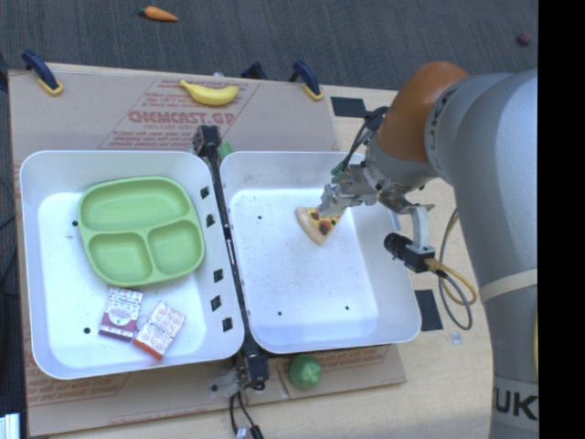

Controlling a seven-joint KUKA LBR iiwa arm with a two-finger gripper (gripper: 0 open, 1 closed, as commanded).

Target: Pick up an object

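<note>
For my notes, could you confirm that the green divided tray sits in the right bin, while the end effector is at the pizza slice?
Not quite: the camera view shows the green divided tray in the left bin, not the right. The end effector is indeed at the pizza slice, in the right bin.

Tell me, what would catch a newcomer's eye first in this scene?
Probably the big grey arm with its orange band, reaching in from the right, its tool right at a toy pizza slice in the right bin. Next, the light green divided plate in the left bin, with two small packets below it. A yellow banana lies on the cardboard behind the bins.
</note>
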